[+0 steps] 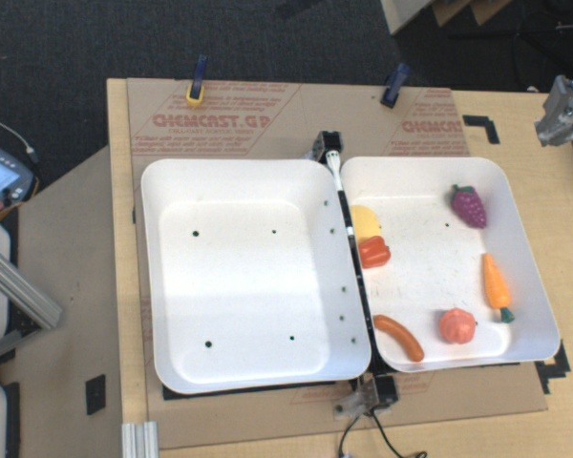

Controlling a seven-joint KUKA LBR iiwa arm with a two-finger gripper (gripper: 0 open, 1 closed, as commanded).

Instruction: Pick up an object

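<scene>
Toy food in rt bin [525,256], cardboard bench [267,113], dark floor, end effector [559,113] state unclear

The desk [76,256] holds a brown board [296,113]. Two white bins, left [158,256] and right [525,256], sit side by side on the board.

bright, even light — soft focus, faint shadows
</scene>
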